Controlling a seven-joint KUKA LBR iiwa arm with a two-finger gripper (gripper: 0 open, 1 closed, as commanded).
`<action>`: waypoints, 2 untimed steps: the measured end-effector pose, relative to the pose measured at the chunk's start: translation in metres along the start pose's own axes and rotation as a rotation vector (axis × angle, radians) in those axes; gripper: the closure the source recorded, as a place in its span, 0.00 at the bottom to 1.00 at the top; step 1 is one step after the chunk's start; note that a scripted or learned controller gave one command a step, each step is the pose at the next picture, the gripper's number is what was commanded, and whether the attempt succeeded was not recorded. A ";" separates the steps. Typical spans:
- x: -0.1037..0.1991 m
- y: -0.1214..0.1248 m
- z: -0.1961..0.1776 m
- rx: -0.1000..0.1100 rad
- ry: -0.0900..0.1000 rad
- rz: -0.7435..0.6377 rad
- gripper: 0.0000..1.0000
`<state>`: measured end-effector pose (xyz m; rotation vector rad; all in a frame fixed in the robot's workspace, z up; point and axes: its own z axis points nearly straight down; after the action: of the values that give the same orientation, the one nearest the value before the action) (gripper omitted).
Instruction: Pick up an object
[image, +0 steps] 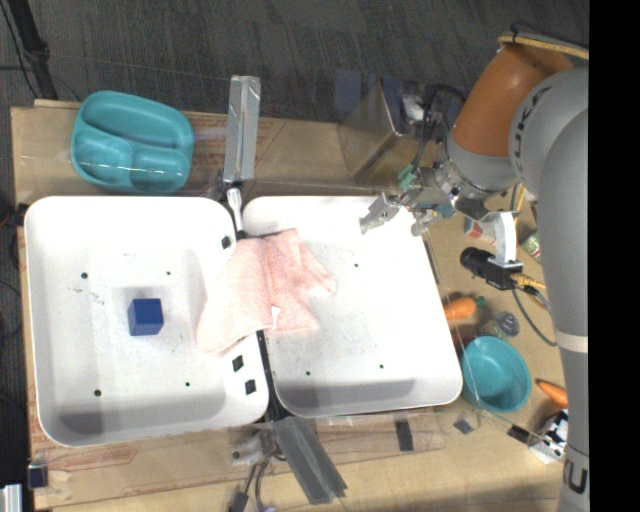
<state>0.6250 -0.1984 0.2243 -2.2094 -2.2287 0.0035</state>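
Hovering gripper (395, 207) over right bin (400, 330), jaws spread wide, holding nothing. Probably aiming at pink cloth (262, 288) straddling 2 bins; pinching a raised fold beats flat fabric.

The grey arm (560, 200) enters from the right and bends toward the upper middle, its orange band (490, 95) sitting just above and to the right of the wrist. The gripper (395, 212) points left and slightly down from the wrist, its two metal fingers (375, 217) spread apart with nothing between them.
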 end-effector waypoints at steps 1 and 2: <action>0.078 0.007 0.071 0.001 0.000 -0.308 0.00; 0.079 0.007 0.132 -0.002 -0.001 -0.475 0.00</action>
<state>0.6309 -0.1189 0.0924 -1.6233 -2.6877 0.0011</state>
